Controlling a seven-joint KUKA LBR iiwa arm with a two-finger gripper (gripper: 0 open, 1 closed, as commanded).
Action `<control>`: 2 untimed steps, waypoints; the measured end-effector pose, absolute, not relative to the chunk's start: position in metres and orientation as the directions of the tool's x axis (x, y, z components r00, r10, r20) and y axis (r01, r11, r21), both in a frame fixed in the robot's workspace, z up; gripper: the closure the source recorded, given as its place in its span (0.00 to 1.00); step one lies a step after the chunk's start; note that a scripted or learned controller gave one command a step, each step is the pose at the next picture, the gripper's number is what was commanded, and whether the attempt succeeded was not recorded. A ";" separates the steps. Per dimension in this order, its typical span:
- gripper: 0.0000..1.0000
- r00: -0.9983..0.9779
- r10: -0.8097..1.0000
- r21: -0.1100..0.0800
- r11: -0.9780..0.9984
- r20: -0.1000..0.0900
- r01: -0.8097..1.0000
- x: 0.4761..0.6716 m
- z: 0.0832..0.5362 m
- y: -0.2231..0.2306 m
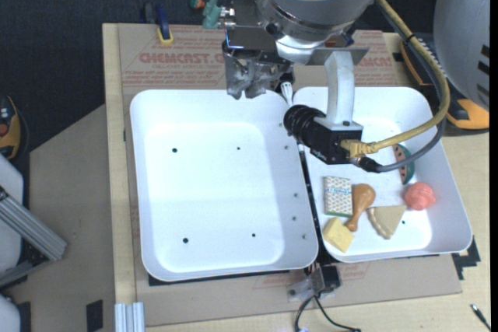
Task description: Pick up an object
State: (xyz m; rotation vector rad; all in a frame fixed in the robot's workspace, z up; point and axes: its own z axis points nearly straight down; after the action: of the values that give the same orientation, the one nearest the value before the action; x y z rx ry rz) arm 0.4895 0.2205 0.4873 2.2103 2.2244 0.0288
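My gripper point(249, 82) hangs over the far rim of the left bin point(156, 120), near the wall shared with the right bin point(443, 198). Nothing shows beneath it. The objects lie in the near part of the right bin: a green-and-white patterned packet point(337, 194), a brown drumstick shape point(359, 204), a yellow wedge point(337, 235), a beige wedge point(387, 220) and a pink ball point(419, 195). A green and red item point(405, 161) sits behind the ball, partly hidden by a yellow cable.
A black module point(319, 136) on a white bracket hangs from the arm over the right bin's left side, with the yellow cable point(405, 138) looping away to the right. Clamps and a small green part point(208, 5) stand on the board behind the bins.
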 end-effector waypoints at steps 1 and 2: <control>1.00 -0.003 1.000 0.008 0.003 0.004 1.000 0.479 0.539 0.225; 1.00 -0.002 1.000 0.000 0.002 0.000 1.000 0.479 0.535 0.225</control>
State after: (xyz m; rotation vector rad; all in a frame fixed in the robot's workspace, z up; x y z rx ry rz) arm 0.4790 0.2246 0.5351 2.2198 2.2234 -0.0003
